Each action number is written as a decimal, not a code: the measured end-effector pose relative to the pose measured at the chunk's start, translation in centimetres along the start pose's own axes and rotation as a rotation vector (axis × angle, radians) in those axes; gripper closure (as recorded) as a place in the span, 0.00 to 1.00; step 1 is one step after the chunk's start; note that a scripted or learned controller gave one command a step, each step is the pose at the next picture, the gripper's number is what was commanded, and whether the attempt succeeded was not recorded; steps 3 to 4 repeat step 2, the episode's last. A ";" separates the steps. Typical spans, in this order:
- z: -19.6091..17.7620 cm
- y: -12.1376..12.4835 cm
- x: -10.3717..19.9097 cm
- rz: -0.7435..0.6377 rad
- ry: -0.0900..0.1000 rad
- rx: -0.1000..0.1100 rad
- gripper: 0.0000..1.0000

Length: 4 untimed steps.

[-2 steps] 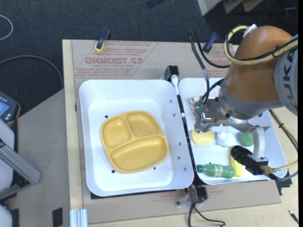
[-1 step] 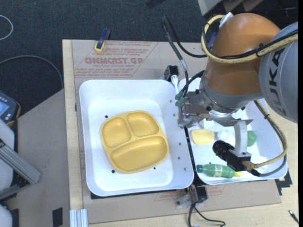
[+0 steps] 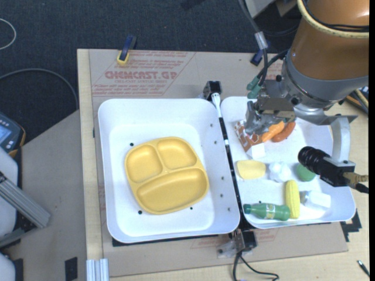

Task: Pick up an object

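My gripper (image 3: 255,132) reaches down into the back left part of the right bin (image 3: 345,201). It hovers over or touches a reddish-brown packet (image 3: 245,134), with an orange carrot (image 3: 278,132) just to its right. Whether anything is gripped is hidden by the wrist. In front of these lie a pale yellow piece (image 3: 251,169), a small white lump (image 3: 277,171), a green ball (image 3: 303,172), a yellow corn cob (image 3: 292,199), a green bottle (image 3: 268,211) lying on its side and a white block (image 3: 319,200).
The left bin (image 3: 111,157) holds a yellow divided plate (image 3: 166,173) near its middle. The grey and orange arm fills the upper right. A ridge with black clips separates the two bins. Cardboard lies under the bins.
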<state>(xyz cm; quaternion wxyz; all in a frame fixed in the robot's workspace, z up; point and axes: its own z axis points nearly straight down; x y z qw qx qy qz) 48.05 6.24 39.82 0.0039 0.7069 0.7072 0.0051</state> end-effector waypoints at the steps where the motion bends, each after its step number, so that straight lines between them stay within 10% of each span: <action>1: 7.2 -0.3 -4.2 0.006 -0.003 0.021 1.00; 2: 0.1 -0.1 1.8 -0.007 0.001 0.004 1.00; 4: 0.1 -0.1 1.8 -0.007 0.001 0.004 1.00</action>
